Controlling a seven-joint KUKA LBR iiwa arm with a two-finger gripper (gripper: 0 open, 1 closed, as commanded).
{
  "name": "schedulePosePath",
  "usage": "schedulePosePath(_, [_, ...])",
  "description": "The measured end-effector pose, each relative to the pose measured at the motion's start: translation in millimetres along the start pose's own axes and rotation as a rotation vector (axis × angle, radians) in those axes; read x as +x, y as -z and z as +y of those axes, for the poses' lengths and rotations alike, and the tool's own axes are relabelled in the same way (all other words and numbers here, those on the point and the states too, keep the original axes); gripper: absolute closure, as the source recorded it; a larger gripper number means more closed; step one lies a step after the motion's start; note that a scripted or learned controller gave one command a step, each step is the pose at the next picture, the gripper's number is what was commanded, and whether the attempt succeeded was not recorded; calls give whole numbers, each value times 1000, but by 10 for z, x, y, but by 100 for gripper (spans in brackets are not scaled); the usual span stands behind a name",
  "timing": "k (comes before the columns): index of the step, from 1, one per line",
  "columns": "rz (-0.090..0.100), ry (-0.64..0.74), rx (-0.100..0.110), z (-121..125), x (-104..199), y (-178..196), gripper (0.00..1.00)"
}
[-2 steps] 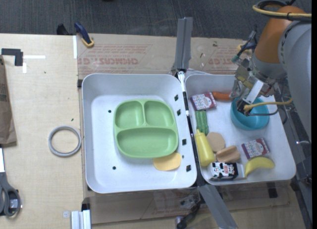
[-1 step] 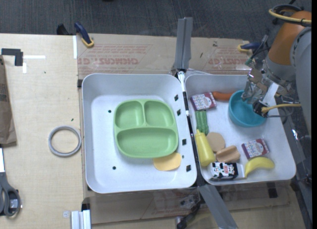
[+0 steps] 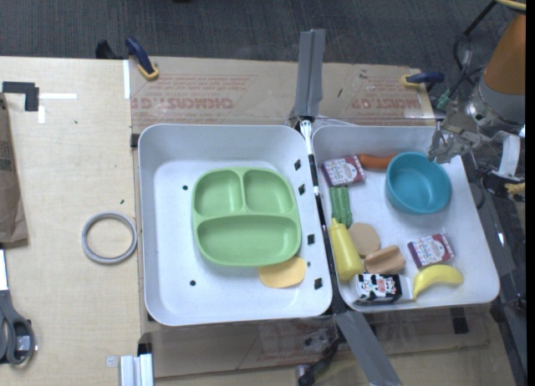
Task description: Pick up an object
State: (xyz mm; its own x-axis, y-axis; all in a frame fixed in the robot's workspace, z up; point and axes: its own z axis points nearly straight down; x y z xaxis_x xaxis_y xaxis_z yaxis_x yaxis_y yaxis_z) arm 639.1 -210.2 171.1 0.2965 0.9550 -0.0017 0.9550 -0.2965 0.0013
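I am looking down at a slant on a counter (image 3: 67, 142) carrying two shallow white bins side by side. The left bin (image 3: 159, 209) holds a green divided plate (image 3: 247, 215) lying flat, with a yellow chip-shaped piece (image 3: 282, 273) just beside its near right corner.

The right bin (image 3: 481, 242) holds the objects I could pick. A blue bowl (image 3: 418, 183) sits upright toward the far right. A small carrot (image 3: 374, 160) lies along the far wall, next to a red-and-white packet (image 3: 343, 172). Below that packet a green vegetable stick (image 3: 340, 205) lies along the left wall, and a yellow bottle (image 3: 343, 251) follows it toward me. Near the middle are a tan round cookie (image 3: 364, 237) and a bread roll (image 3: 384, 258). A second red-and-white packet (image 3: 430, 251) lies to their right. At the near edge sit a small black-and-white carton (image 3: 376, 287) and a banana (image 3: 437, 278).

The arm enters from the right, and its tool (image 3: 443, 149) hangs above the far right corner of the right bin, just beside the rim of the blue bowl. I cannot tell whether the tool is released or clenched, and I see nothing in it.

A grey tape ring (image 3: 109, 236) lies on the counter left of the bins.
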Motion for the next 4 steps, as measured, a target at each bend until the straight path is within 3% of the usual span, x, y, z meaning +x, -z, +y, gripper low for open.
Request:
schedulePosePath(1, [0,0,0,-1,1,-1,0])
schedulePosePath(2, [3,85,-4,28,655,-727,0])
schedulePosePath(3, [4,125,-12,80,551,-713,0])
schedulePosePath(4, [22,126,11,202,171,-717,0])
